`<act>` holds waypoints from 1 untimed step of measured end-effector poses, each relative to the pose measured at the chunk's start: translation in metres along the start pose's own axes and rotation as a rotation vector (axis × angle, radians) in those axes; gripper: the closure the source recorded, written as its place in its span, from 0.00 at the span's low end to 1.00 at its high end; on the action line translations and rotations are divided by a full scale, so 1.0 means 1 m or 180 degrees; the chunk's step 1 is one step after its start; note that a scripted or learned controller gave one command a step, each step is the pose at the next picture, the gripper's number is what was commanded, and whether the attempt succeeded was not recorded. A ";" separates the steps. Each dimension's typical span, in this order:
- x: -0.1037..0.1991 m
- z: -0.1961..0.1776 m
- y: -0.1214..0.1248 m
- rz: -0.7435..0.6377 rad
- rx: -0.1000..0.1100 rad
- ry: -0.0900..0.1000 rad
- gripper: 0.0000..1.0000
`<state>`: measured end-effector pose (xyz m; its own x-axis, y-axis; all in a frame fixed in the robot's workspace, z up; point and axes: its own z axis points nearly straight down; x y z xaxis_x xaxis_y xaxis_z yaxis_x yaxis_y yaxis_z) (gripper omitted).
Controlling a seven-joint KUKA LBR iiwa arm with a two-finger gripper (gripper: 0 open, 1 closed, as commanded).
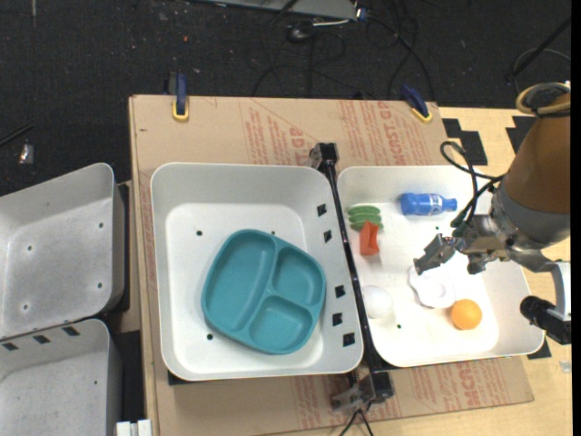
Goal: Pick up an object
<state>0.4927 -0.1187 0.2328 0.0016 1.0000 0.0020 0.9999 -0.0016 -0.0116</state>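
My fingers point(436, 254) hung over the right bin point(508, 341), just above a white object point(434, 291) lying near that bin's front edge, with an orange ball point(466, 314) just beside it. The risk, I judged, was that white on white left little to aim at, and a descent slightly off would nudge the ball or close on nothing. How far my fingers stood apart I could not tell; they held nothing I could see.
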 end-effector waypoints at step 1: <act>0.000 -0.005 0.002 -0.0008 -0.0035 -0.0006 0.00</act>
<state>0.4950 -0.1186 0.2379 -0.0010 1.0000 0.0002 1.0000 0.0010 -0.0007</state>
